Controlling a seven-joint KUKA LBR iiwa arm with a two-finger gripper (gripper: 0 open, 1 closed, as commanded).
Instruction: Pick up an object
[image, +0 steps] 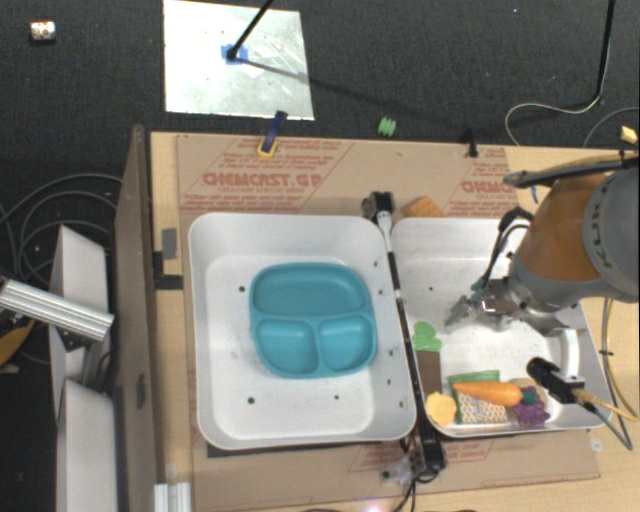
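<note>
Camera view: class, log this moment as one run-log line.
gripper: above right bin floor | holding: nothing seen | carrot: near edge | left bin: teal tray

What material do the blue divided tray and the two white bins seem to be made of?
The blue divided tray looks like moulded plastic with a smooth, matte finish: even colour and rounded compartment edges. The white bins also look like plastic, thin and slightly glossy, with soft rounded corners; I cannot be certain.

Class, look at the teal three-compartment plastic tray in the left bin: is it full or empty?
Empty. The teal three-compartment plastic tray shows bare teal in all three compartments; the toy food lies in the right white bin.
</note>
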